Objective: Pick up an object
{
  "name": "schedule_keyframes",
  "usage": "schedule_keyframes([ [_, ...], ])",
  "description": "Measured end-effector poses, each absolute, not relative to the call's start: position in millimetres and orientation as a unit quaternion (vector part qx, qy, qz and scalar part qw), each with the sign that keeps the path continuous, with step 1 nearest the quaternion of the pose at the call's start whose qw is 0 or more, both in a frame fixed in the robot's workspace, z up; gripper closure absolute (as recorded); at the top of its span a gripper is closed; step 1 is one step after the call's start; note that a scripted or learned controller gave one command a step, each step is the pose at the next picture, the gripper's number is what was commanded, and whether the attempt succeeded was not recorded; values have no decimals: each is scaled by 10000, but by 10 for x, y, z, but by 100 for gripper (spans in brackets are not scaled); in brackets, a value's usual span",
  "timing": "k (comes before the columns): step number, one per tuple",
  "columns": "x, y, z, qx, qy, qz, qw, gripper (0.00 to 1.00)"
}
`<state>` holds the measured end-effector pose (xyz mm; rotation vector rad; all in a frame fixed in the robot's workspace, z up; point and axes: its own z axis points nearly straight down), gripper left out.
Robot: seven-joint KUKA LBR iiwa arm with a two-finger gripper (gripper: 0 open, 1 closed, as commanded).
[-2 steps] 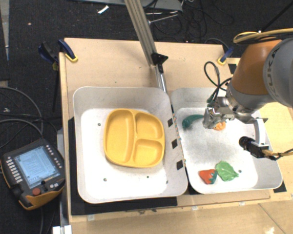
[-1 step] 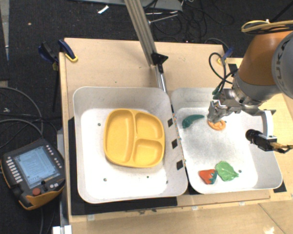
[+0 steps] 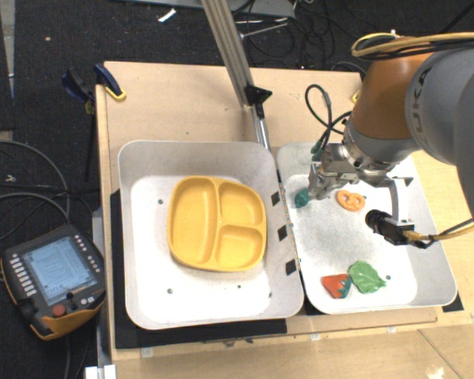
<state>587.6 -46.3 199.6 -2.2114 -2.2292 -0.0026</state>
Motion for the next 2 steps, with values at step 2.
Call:
schedule_keyframes([
  [2, 5920, 547, 2293, -7045, -7097, -15, 2, 100],
])
